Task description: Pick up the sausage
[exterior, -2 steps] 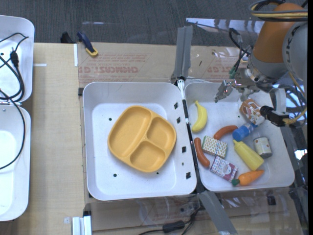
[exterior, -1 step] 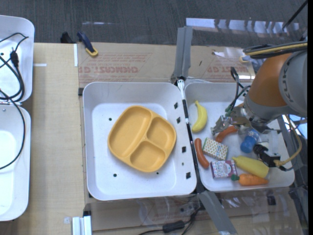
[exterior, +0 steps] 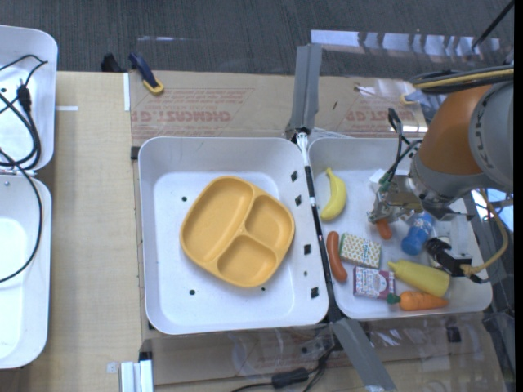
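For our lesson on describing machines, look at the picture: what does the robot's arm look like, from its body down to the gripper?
The arm is rounded and grey, with a broad orange band above the wrist. Black cables run along it, and one loops out near the lower end. The gripper is a small metal part, silvery and darker than the arm, with thin wires beside it.

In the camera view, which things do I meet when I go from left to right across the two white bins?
yellow divided plate → banana → sausage → cracker → blue bottle → yellow bottle. The small carton and the carrot overlap these in order, so I leave them out.
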`<action>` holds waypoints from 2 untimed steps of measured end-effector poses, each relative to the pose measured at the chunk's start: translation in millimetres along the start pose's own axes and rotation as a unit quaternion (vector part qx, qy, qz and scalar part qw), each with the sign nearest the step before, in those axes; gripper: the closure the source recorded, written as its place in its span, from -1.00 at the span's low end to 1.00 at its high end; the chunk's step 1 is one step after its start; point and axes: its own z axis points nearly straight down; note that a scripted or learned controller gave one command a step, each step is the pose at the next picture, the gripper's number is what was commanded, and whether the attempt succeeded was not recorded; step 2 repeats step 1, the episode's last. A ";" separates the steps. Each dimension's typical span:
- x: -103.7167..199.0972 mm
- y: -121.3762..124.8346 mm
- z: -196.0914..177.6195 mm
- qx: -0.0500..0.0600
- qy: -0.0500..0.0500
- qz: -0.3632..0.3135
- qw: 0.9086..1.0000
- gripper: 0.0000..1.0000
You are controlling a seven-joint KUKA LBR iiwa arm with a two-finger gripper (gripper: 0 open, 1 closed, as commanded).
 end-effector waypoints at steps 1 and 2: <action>40.5 -37.6 -148.7 -0.001 -0.001 0.000 1.000 1.00; 40.5 -37.6 -148.7 -0.001 -0.001 0.000 1.000 1.00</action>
